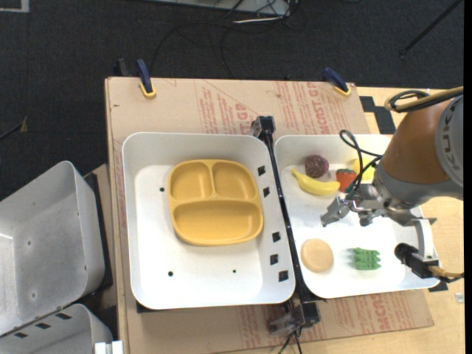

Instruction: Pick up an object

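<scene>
Since it's hunting for something to grab, the claw (341, 214) hangs open and empty, banana (316, 184) just behind it, cookie (318, 256) just below.

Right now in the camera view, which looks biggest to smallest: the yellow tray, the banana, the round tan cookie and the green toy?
1. yellow tray, by far the biggest.
2. banana.
3. round tan cookie and green toy: these look too alike to rank surely, though the cookie seems a bit bigger.
</scene>
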Robot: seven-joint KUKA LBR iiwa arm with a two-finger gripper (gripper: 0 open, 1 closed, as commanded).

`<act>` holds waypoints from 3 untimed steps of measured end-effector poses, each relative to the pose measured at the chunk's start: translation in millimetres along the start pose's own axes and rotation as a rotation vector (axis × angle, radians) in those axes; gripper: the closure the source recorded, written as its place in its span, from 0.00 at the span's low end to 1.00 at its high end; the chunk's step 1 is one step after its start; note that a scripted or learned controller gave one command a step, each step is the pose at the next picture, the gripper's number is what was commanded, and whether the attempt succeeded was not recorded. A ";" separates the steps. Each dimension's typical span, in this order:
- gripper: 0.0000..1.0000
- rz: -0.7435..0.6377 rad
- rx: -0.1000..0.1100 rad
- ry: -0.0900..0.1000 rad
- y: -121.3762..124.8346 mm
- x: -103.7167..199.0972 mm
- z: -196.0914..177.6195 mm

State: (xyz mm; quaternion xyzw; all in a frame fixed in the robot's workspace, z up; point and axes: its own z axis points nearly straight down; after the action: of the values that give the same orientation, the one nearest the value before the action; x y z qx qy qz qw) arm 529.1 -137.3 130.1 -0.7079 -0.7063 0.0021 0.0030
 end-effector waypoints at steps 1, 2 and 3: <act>0.00 -0.001 -0.003 0.000 -0.5 0.6 40.4; 1.00 0.001 -0.007 -0.001 0.3 0.4 27.8; 1.00 -0.004 -0.011 -0.002 -1.9 1.5 -14.9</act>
State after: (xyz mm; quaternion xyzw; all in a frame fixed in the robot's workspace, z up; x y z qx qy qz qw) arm 527.3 -135.8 145.0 -0.7065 -0.7077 -0.0010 -0.0017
